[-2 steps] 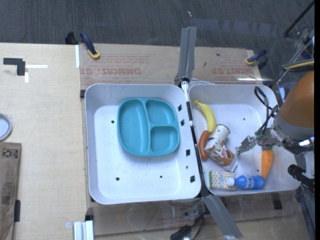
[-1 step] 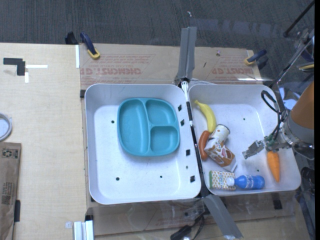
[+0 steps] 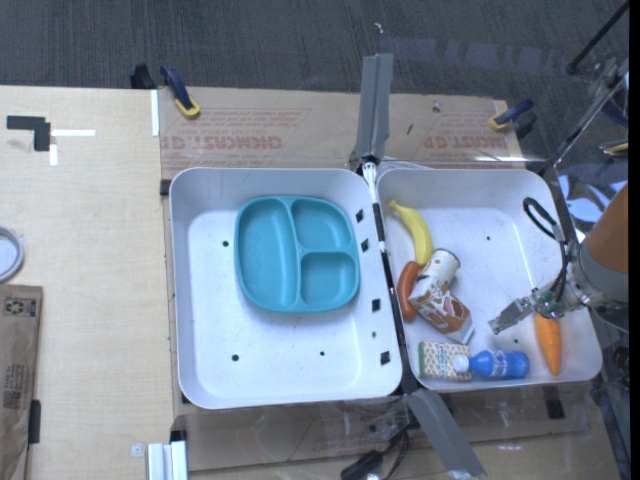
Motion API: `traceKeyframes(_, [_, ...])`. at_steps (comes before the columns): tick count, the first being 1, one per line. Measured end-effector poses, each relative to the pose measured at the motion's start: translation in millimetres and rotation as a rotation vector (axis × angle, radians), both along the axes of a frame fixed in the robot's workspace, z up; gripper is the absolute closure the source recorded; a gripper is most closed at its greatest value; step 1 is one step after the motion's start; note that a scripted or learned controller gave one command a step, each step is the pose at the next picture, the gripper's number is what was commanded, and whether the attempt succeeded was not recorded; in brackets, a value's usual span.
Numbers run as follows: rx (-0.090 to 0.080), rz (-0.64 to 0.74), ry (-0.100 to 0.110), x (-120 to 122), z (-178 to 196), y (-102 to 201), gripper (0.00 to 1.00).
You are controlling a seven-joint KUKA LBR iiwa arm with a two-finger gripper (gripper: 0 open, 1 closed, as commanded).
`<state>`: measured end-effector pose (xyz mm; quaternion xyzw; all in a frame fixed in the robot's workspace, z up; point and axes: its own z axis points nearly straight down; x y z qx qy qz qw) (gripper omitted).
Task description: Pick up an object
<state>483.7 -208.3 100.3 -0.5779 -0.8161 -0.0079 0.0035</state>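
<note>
A grey robot arm with an orange band is reaching in from the right over the right-hand shallow white bin (image 3: 480,193), its two-finger gripper (image 3: 530,311) hanging low near that bin's right wall. The metal fingers are pointing left and slightly down, and how far apart they are standing cannot be told from this angle; nothing is visibly sitting between them. A small orange carrot-shaped toy (image 3: 548,340) is lying just beside and below the gripper, its pointed end aiming toward the bin's front edge, and whether the two are touching cannot be told.

Other objects are sharing the same bin. A yellow plastic banana (image 3: 414,231) is curving along the left side, near the divider. Below it a slim orange-red sausage-shaped toy (image 3: 405,288) is lying beside a crumpled red-and-white snack packet (image 3: 438,298). Along the front wall a blue bottle with a white cap (image 3: 492,365) is lying on its side, just beside a small green-and-white patterned packet (image 3: 434,357).

In the left-hand shallow white bin (image 3: 200,308), a teal plastic plate with three compartments (image 3: 297,254) is resting flat.
</note>
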Motion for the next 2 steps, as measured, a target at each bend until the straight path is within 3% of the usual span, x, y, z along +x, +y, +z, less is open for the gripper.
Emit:
traceKeyframes(1, [0.000,0.090,0.002,-2,-8,-1,0.00])
traceKeyframes(2, [0.002,0.079,0.007,35,-10,0,0.00])
